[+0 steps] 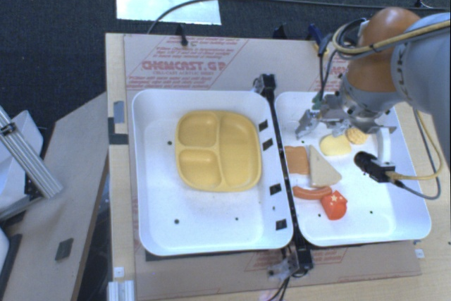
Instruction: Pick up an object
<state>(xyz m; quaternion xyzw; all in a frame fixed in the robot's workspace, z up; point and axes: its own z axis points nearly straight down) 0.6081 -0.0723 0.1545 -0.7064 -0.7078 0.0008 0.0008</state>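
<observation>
My gripper [310,122] hangs low over the back left part of the right bin [394,218], with nothing visibly held. Just to its right lie a pale yellow rounded piece [335,145] and a small tan ridged piece [356,135]. In front of it sit a flat orange-brown slice [297,160], a beige wedge [324,170], an orange sausage [309,192] and a red piece [335,205].
A yellow divided plate [217,150] lies in the left bin [158,222]. The divider between the bins [280,166] carries black clips. The grey arm with its orange band [384,46] and a black cable plug [372,166] hang over the right bin's back right.
</observation>
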